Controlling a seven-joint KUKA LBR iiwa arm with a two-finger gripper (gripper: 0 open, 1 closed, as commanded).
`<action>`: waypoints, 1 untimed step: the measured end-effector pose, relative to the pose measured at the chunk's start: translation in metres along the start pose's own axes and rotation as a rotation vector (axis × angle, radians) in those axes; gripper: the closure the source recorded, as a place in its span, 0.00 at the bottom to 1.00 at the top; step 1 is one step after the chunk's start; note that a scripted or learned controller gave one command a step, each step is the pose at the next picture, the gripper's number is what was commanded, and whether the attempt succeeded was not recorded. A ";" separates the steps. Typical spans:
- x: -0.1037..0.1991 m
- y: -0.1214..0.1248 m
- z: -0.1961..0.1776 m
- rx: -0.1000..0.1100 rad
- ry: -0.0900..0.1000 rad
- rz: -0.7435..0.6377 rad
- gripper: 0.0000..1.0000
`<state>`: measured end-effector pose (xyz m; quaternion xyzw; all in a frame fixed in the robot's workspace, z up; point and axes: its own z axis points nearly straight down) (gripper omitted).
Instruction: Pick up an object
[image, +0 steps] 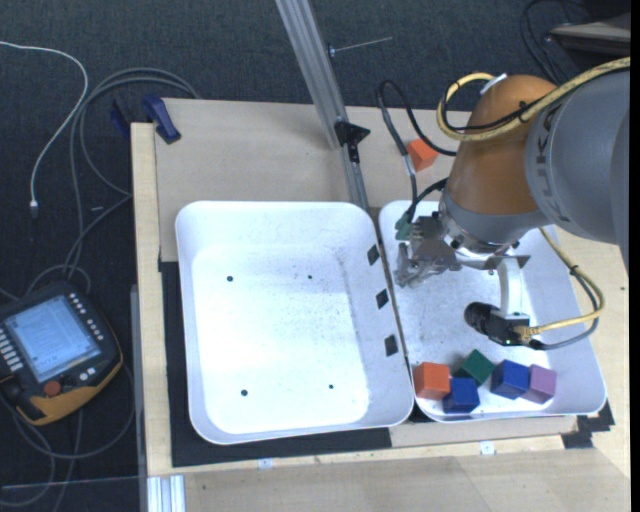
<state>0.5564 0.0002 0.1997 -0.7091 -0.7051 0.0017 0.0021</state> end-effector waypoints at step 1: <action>-0.008 0.015 -0.041 -0.011 -0.001 -0.005 1.00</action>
